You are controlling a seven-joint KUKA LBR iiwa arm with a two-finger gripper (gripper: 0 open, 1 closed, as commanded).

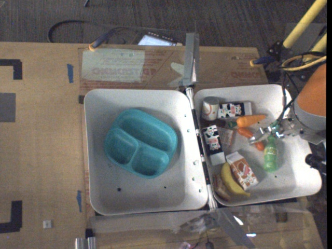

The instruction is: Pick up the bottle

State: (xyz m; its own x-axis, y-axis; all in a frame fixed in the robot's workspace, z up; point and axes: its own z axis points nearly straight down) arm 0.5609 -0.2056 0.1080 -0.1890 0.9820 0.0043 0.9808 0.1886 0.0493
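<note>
I note the green bottle (270,157) lying in the right bin (301,183), at about three o'clock from the juice carton (243,172) and banana (232,180). The tool (271,134) sits at the bottle's twelve o'clock, by its cap; its grip state I cannot tell. I judge this the approach-and-grasp step; next calls for closing squarely on the bottle, then lifting.
</note>
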